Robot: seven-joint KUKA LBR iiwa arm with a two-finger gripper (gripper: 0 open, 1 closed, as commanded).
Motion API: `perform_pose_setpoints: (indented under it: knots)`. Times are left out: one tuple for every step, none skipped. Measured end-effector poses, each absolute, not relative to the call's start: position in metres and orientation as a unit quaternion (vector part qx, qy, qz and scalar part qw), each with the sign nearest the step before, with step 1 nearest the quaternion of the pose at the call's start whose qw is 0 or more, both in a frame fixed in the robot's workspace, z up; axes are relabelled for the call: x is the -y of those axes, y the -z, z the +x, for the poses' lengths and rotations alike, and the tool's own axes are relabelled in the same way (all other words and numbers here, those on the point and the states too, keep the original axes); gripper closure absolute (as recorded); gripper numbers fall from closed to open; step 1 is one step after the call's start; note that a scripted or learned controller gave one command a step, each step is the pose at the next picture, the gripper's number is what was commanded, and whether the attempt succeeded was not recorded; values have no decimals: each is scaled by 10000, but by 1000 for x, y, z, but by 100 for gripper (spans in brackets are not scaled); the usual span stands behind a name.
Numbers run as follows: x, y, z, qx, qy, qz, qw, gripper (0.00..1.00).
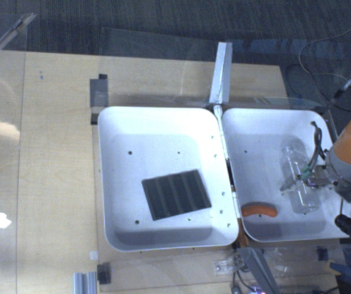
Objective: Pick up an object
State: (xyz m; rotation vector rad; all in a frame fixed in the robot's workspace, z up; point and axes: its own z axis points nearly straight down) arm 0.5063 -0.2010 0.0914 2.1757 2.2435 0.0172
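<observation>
Over the right bin point(267, 124), the gripper point(299, 181) hangs low, its finger spread impossible to judge (translucent parts blur together). Just beside it lies an orange sausage-shaped object point(259, 210), near the front wall. A dark ridged mat point(176, 193) occupies the left bin point(157, 122).

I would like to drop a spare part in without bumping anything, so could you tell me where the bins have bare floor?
The left bin is bare above and to the left of the dark ribbed mat. The right bin is bare along its top and left. It is crowded at lower right, where the gripper hangs, with the orange sausage-shaped object beside it.
</observation>
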Motion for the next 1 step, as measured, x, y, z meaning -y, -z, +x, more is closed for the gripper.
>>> perform_pose_setpoints:
  knots:
    - [200, -103, 509, -7180, -76, 6959, 111, 100]
